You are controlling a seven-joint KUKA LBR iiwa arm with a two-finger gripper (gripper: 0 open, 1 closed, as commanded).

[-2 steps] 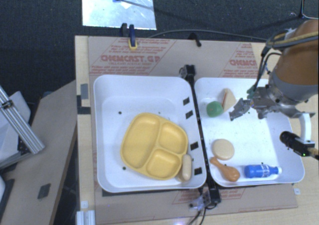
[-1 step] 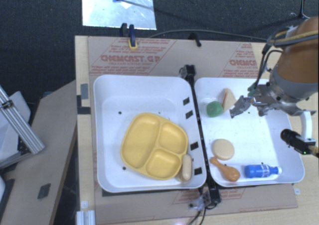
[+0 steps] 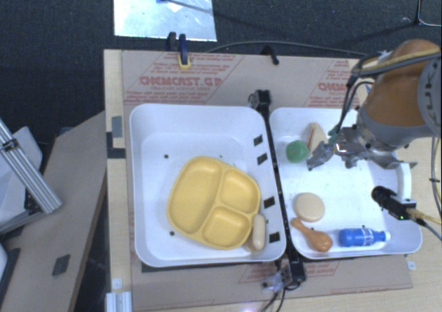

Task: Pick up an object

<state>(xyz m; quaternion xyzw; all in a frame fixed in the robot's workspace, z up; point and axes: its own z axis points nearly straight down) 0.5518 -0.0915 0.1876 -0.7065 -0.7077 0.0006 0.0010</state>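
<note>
The gripper (image 3: 323,157) hangs low in the right bin (image 3: 345,197), just right of the green ball (image 3: 298,151); whether it is wide or narrow I cannot tell. The ball looks the likeliest pick. I'd centre squarely over the ball before closing, since it can roll, and avoid the tan piece (image 3: 316,136) just behind it.

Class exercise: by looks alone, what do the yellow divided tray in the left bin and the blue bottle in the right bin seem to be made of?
Yellow divided tray: likely moulded plastic, matte to satin; uniform colour and soft rounded compartment ridges suggest it.
Blue bottle: probably plastic with a glossy finish; it shows a bright highlight and a white cap end, though it is too small for certainty.
</note>
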